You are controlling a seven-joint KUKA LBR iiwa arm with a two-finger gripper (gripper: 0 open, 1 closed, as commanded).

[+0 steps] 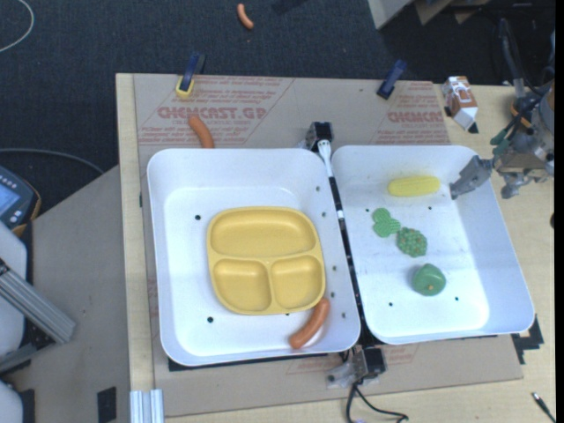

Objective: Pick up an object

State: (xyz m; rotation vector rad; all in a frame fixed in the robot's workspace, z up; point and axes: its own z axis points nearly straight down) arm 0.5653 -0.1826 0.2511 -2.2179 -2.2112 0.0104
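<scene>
My gripper [487, 184] hangs over the right bin's far right rim [493, 203], open, with nothing between its fingers. One grey finger [467, 178] points toward a yellow corn cob [413, 186] lying just to its left at the back of the right bin. Nearer the front lie a flat green piece [384, 222], a broccoli floret [411, 241] and a round green fruit [428, 280]. In the left bin [172, 236] sits a yellow divided plate [264, 259], with a sausage [309, 325] at its front right corner.
Another sausage [202, 131] lies on the cardboard behind the left bin, and one [245, 15] on the dark floor. A small carton [460, 100] stands at the back right. Clamps [188, 75] [391, 78] grip the board's far edge.
</scene>
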